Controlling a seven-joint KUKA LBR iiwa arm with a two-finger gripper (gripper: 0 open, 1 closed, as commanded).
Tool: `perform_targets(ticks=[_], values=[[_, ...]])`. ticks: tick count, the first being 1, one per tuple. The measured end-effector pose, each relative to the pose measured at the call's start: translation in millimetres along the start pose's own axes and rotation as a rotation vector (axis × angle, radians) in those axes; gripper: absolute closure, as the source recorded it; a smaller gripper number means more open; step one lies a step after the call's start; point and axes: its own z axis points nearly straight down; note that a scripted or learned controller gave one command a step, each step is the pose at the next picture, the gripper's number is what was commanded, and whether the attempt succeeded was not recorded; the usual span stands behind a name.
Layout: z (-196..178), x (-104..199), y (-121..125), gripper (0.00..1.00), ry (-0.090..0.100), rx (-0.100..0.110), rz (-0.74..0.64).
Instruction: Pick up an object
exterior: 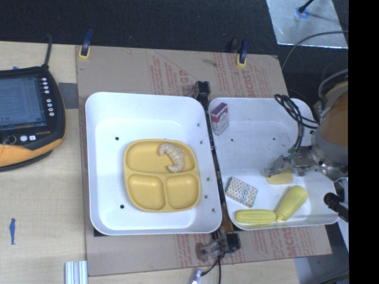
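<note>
Overhead, we look down at a slant on a bench covered with brown cardboard (148, 64), where two shallow white bins sit side by side. On the far left of the bench rests a handheld control pendant (26, 114) with a grey screen and an orange underside.

Inside the left bin (103, 206) sits a yellow divided plate (163, 185), and a pale curled shrimp-like toy (173, 157) lies in its upper compartment.

Several small things share the right bin (254, 114). A small red-and-white carton (219, 118) stands near the top left corner. A flat patterned packet (241, 191) lies near the lower left. Along the lower wall lie two yellow pieces, a long corn-like one (256, 218) and a rounded one (291, 202) angled up to its right, their ends touching or nearly so. A smaller pale yellow piece (280, 177) lies just above them.

From the right edge the arm reaches in, and its gripper (286, 165) sits low in the right bin, directly over or against the smaller yellow piece. Metal and shadow blur together at the tips, so we cannot tell how the pincer stands, nor whether anything sits between its tips.

Judging by this, the smaller yellow piece is the likely target. To do the step well, we would centre the tips on either side of the piece, press low enough to get under its curve, close firmly, then lift straight up, clear of the two yellow pieces just below
</note>
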Motion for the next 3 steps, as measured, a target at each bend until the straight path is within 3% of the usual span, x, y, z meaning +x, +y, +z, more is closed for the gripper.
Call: perform_targets(ticks=[1,2,3], values=[[-12,-1,1,1.00,-0.001,-0.002,-0.002],[-12,-1,1,0.00,-0.002,-0.002,-0.003],[0,15,18,0.00,-0.001,-0.003,-0.002]])
